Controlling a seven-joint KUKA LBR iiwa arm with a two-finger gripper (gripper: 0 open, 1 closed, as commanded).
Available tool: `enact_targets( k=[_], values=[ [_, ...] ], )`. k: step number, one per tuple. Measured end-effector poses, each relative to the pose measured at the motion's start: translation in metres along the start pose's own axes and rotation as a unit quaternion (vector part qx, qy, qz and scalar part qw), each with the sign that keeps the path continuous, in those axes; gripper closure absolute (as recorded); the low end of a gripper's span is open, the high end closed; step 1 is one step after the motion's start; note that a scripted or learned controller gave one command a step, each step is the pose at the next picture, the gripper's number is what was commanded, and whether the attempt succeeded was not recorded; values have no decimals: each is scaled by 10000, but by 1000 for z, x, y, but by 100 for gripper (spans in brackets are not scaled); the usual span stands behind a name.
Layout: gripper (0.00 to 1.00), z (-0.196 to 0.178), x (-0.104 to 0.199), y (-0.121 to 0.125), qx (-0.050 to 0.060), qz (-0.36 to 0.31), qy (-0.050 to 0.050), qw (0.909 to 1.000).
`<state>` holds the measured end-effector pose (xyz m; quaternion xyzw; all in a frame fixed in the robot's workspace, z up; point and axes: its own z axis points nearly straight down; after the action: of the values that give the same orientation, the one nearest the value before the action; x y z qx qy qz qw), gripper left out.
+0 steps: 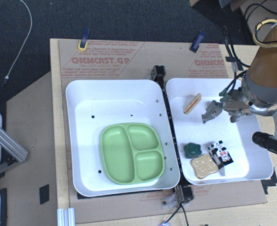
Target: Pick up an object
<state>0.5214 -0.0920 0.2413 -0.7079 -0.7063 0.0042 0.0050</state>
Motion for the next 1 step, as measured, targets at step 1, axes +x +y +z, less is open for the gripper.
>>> enact_targets(
  k=[1],
  values=[
    [0, -6, 0, 2, -67, -13, -6, 10000]
  ],
)
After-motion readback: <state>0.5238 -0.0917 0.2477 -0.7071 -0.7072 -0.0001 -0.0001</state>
